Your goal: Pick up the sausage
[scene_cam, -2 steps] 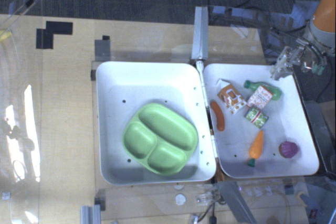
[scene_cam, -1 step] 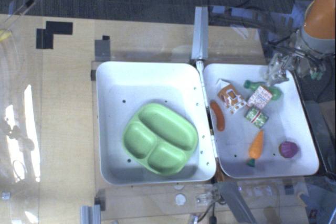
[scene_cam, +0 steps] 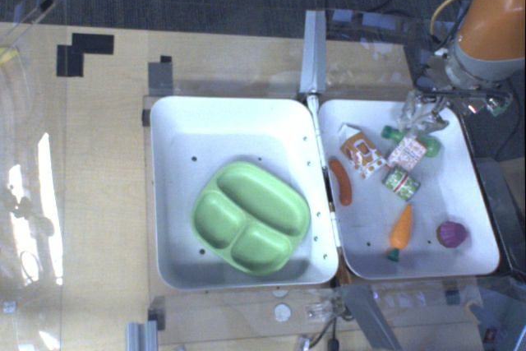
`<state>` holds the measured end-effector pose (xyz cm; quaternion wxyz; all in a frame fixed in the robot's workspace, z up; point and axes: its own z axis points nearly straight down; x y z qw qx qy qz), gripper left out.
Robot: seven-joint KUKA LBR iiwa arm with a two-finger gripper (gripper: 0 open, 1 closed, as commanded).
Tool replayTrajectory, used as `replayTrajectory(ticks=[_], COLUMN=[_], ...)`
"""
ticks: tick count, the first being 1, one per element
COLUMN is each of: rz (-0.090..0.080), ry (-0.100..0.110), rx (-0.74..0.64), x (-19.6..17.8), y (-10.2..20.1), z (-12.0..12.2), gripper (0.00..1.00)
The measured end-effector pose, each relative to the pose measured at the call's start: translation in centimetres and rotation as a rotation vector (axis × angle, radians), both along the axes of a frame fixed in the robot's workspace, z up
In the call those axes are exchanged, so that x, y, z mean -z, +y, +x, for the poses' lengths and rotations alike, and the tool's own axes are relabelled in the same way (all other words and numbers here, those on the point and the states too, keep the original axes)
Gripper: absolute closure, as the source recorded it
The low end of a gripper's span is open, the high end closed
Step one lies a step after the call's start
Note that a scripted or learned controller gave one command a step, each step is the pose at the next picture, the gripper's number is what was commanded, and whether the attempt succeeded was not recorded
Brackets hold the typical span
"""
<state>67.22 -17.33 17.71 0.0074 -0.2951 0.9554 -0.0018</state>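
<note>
The sausage (scene_cam: 340, 181) is a reddish-brown link lying lengthwise in the right bin (scene_cam: 477, 263), close to its left wall. My gripper (scene_cam: 425, 116) hangs over the bin's far right part, above a small white and red carton (scene_cam: 408, 152) and a green bottle (scene_cam: 428, 145). It is well to the right of the sausage and farther back, with nothing seen between its fingers.
Also in the right bin are an orange and white house-shaped carton (scene_cam: 360, 152), a green can (scene_cam: 401, 182), a carrot (scene_cam: 400, 230) and a purple piece (scene_cam: 451, 234). The left bin (scene_cam: 173, 177) holds a green divided plate (scene_cam: 251, 215). A metal divider post (scene_cam: 312, 53) stands between the bins.
</note>
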Motion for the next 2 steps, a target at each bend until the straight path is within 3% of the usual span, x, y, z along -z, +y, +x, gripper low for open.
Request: replayTrajectory(ticks=[1,2], rz=[-0.006,-0.009], ry=[-0.005,0.003], rx=[-0.319,-0.800], x=[-7.0,-2.3], y=[-2.0,-3.0], z=[0.0,-0.1], gripper=[1.00,1.00])
